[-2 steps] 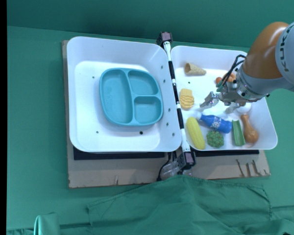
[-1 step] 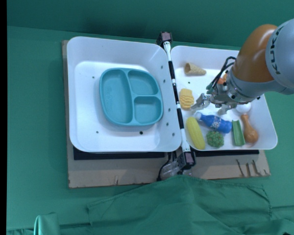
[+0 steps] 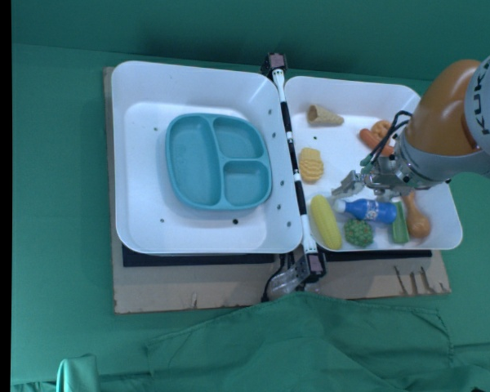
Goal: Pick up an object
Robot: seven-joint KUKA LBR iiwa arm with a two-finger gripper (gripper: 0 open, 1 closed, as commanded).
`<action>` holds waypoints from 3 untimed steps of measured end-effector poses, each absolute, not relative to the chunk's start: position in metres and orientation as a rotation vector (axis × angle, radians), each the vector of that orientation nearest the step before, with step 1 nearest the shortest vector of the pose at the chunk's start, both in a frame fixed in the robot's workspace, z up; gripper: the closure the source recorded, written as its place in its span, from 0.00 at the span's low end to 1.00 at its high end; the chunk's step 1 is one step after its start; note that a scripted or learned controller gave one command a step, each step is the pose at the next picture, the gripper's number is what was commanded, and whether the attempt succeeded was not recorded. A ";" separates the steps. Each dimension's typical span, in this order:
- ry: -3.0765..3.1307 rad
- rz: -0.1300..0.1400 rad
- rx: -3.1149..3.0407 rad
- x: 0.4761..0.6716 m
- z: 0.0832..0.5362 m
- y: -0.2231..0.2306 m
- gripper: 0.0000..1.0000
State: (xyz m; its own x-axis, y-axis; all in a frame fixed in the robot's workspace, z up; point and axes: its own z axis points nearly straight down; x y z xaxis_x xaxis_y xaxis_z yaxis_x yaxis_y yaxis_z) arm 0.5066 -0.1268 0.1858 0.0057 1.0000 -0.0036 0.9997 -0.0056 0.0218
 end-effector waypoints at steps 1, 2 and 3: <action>2.212 0.012 2.210 0.613 0.184 -0.122 0.00; 2.199 0.021 2.211 0.612 0.199 -0.124 1.00; 2.214 0.008 2.215 0.658 0.228 -0.126 1.00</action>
